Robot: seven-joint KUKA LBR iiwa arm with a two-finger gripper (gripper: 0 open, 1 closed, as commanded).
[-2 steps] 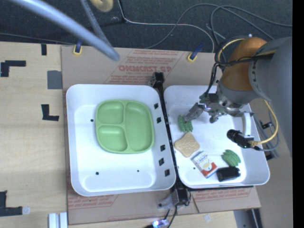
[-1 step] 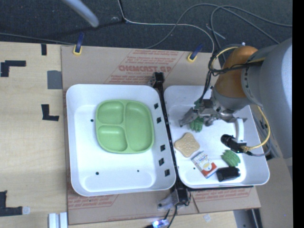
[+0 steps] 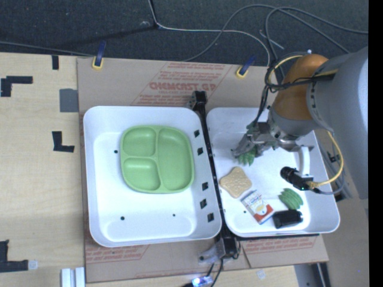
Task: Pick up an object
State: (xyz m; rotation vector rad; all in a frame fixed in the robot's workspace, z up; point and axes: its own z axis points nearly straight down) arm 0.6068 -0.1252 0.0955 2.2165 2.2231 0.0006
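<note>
Two white bins sat on the table; in the right bin [image 3: 326,217] the gripper [image 3: 246,151] hovered at a small green object [image 3: 246,158]. Whether it was apart or together could not be told. Judged mid-grasp, it next needed a firm close, then a lift.

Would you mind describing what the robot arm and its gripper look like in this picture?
The arm is bulky, rounded and light grey, with a glossy orange band above the wrist. Thin dark and yellowish cables loop around that band and trail down beside the arm. The gripper is a small grey metal assembly with dark parts, ending in slim fingers.
</note>
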